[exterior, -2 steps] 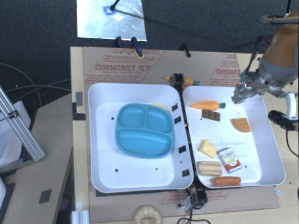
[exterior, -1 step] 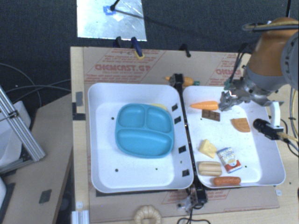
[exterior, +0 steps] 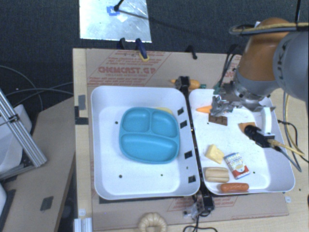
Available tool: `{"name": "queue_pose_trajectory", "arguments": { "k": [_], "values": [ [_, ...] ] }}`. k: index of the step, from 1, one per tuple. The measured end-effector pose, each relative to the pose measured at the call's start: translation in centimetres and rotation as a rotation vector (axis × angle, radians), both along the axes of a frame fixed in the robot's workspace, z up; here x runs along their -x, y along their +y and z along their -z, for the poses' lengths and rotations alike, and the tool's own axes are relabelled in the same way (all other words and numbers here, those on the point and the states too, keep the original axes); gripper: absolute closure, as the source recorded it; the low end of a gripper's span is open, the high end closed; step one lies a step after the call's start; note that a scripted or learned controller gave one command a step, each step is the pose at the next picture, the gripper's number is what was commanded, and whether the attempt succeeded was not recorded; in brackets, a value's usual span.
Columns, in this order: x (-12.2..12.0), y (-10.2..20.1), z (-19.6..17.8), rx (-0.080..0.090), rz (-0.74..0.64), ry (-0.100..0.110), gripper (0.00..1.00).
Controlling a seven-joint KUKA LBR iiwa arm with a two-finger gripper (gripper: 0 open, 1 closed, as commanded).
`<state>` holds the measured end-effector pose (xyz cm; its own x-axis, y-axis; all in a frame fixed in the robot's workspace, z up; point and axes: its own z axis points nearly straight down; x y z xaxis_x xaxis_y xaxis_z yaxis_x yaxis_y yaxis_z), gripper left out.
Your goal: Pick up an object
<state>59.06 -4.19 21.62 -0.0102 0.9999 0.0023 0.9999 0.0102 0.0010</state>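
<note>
even, bright overhead light; glare on the foil sheet [exterior: 115, 12]; soft shadows, slightly soft and grainy throughout

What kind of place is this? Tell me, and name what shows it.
Probably a robotics lab bench for pick tests: a robot arm over two white bins, toy food such as a hot dog, and loose cables.

The bench [exterior: 125, 71] bears 2 white bins [exterior: 104, 144] side by side.

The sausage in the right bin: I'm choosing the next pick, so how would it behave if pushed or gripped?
The sausage looks round and smooth, so it would probably roll if pushed from the side. It lies against the bin wall, which may block a finger. It seems small and likely light, perhaps slippery given its glossy skin.
</note>
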Motion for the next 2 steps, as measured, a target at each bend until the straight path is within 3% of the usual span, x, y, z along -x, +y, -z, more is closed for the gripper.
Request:
{"name": "queue_pose_trajectory", "arguments": {
  "k": [1,2],
  "values": [
    [2.2,4.3,-1.5,0.0,0.001,0.001,1.0],
    [3.6,5.9,-1.5,0.001,0.003,0.002,1.0]
  ]
}}
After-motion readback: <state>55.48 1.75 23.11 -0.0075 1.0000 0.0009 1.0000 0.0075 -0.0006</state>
